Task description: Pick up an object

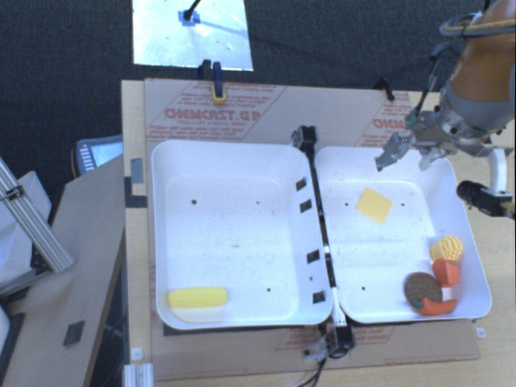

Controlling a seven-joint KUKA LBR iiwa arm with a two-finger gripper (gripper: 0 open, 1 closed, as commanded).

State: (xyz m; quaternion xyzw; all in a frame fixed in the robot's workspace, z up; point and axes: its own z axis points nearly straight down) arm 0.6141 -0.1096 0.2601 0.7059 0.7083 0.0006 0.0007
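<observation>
While the arm (484,63) reaches in from the right, we see its gripper (411,153) above the far edge of the right bin (403,309), with its two fingers spread apart and nothing between them. We find a flat yellow square (374,205) lying in that bin, near the gripper's fingers but apart from them, a little nearer to us and to the left. At the near right corner of the same bin we see a cluster: a yellow corn piece (448,247), an orange block (446,272) just beside it, a brown round disc (421,288), and an orange carrot-like piece (439,305) at the rim. We see a long yellow object (197,297) alone in the near left corner of the left bin (234,216), well apart from the gripper.
</observation>
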